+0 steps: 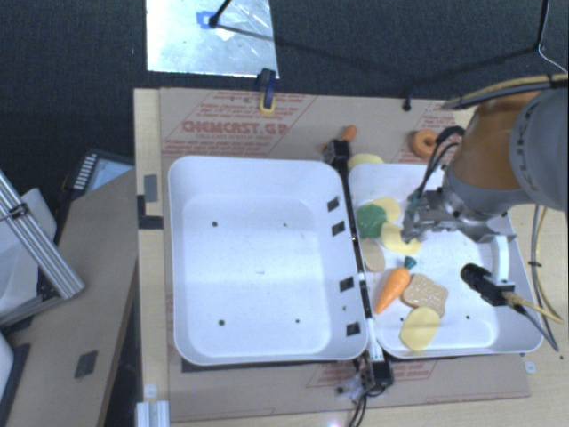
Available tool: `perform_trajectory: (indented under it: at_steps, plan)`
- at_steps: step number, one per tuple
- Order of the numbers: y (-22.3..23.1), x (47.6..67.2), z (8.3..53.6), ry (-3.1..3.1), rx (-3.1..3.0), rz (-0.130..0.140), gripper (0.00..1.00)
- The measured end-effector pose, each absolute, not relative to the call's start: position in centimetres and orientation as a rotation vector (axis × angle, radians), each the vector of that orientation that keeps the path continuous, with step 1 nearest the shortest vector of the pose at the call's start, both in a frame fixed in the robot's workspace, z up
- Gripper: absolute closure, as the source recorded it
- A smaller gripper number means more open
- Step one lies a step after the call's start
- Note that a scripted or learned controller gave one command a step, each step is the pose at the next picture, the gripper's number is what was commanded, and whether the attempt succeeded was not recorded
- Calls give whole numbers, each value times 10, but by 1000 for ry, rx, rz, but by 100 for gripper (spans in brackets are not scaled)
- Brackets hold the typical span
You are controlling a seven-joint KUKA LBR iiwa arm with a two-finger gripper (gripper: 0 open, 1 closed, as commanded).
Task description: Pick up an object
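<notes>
The pincer point(411, 229) hovers low in the right bin point(498, 327) over the yellow and green toy foods point(380, 216); I cannot tell its spread. Descend squarely on one piece, avoiding neighbours.

Both white bins point(258, 265) are looking like smooth, slightly shiny plastic. The brown board point(240, 123) under them is looking like flat, matt cardboard. The carrot point(391, 289) is looking like smooth plastic. The silver sheet point(212, 23) is shining like metal. The dark floor point(71, 60) is looking rough like carpet.
</notes>
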State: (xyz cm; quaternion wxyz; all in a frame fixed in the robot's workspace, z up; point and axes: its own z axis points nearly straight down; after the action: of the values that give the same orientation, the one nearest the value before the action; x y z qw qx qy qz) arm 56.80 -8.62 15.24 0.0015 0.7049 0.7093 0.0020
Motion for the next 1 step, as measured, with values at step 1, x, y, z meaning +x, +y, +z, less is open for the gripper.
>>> perform_trajectory:
  at_steps: [1]
  plan:
    - [-88,568,160,2225,2213,6,100]
